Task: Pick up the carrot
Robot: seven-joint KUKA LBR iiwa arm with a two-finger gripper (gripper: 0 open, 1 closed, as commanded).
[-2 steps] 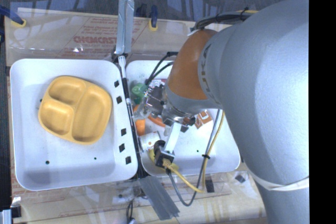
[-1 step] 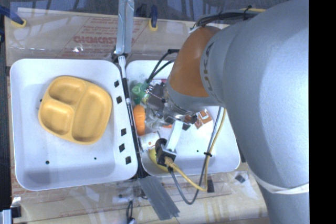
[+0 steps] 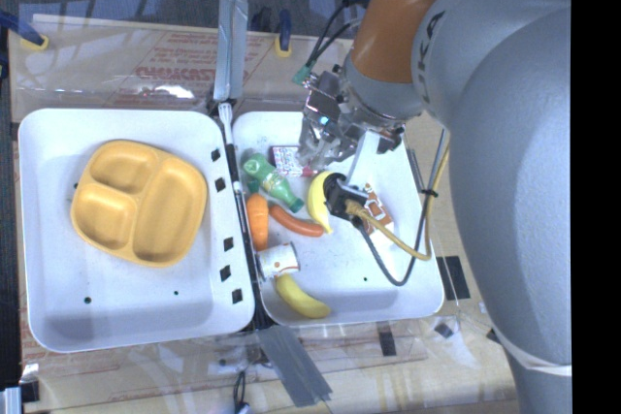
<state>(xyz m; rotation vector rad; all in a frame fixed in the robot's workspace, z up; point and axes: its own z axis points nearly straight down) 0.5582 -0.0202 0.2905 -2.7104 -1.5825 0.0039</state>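
The carrot (image 3: 257, 219) is lying in the right bin (image 3: 388, 301), against its left wall, just above a small white cup (image 3: 280, 258) and a banana (image 3: 301, 297); nothing is lifting it, so the pick appears not yet done. Beside it, a long orange piece (image 3: 296, 223) and a green bottle (image 3: 269, 178) are crowding the spot. Farther back, the gripper (image 3: 322, 146) is hanging over the bin's upper middle, apart from the carrot, pointing down. The grey arm (image 3: 505, 111) is reaching in from the right. Whether its grip is spread or closed cannot be told.
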